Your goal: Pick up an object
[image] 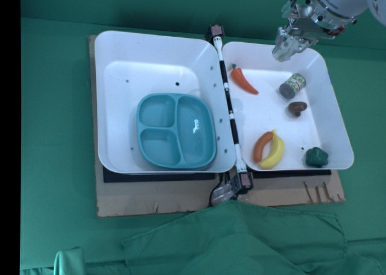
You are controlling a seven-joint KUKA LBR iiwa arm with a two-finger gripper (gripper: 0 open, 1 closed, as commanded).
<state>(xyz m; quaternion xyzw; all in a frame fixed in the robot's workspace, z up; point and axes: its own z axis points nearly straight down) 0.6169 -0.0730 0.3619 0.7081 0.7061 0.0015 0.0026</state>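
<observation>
Six toys (268,149) — tool (284,52) above

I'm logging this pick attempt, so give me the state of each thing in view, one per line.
gripper: above the right bin's far edge, holding nothing
carrot: lying flat in the right bin
can: on its side
brown piece: resting loose
sausage: touching the banana
green piece: in the near right corner
divided plate: in the left bin

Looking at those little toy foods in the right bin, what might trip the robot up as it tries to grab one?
The hot dog and banana lie touching, so the gripper might nudge both or lift neither. The small can lies on its side and could roll away. The green toy sits by the bin's corner wall, which may block the approach.
</observation>
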